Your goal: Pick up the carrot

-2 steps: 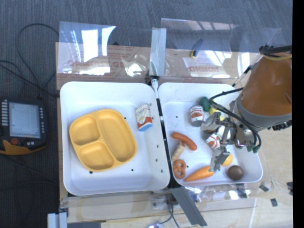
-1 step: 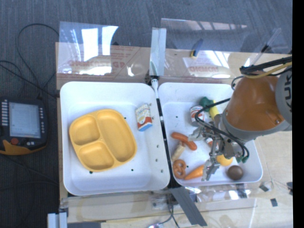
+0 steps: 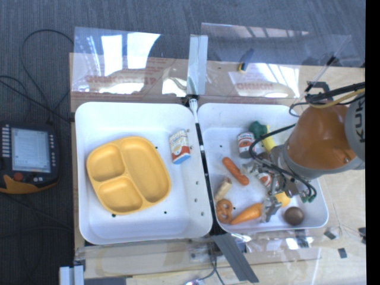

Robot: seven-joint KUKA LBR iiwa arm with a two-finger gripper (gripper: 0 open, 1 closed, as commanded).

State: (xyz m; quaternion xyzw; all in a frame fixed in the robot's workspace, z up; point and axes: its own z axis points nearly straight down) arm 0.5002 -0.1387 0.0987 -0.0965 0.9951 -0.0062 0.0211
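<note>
Carrot point(image 3: 247, 214): lies flat on the right bin's point(image 3: 320, 221) floor, just left of your pincer point(image 3: 272, 207), touching or nearly so. Pincer state: you cannot tell how wide it stands; nothing visibly held. Progress: approach made; grasp and lift remain.

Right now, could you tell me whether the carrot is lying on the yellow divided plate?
No, the carrot lies in the right bin, near its front edge, while the yellow plate sits in the left bin.

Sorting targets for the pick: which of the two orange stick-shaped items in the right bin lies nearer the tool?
The carrot near the bin's front edge; its tip lies beside the tool. The redder sausage-like piece lies farther back.
</note>
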